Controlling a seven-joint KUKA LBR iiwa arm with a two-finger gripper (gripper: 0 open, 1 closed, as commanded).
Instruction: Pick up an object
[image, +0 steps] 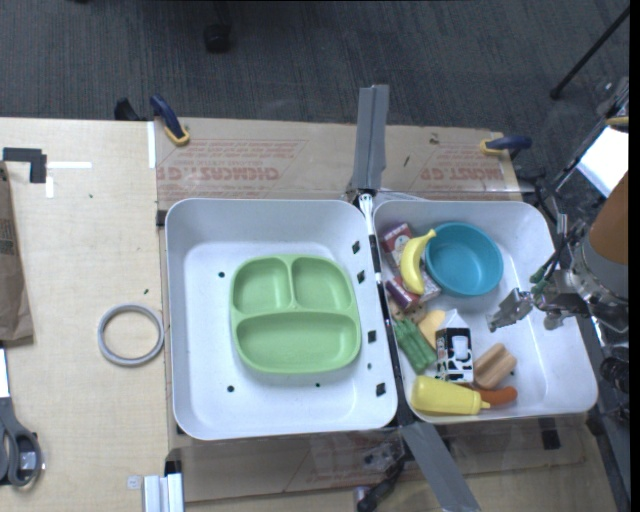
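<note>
The gripper (512, 308) reaches in from 3 o'clock and hangs over the right-hand bin (545, 225); whether it is wide or narrow cannot be told, and nothing can be made out in its grasp. Below it the white floor of that bin is bare. The objects crowd toward 9 o'clock of it: a blue bowl (463, 259) toward 10 o'clock with a yellow banana (413, 259) leaning on its rim, and a green piece (411, 341) at 8 o'clock. Toward 7 o'clock sit a black-and-white block (456, 354), a tan piece (494, 364) and a yellow bottle-like toy (446, 397). Farther toward 9 o'clock, the left bin (190, 310) holds a green divided plate (295, 315). On the worktop (75, 260) beyond lies a grey ring (130, 333).
</note>
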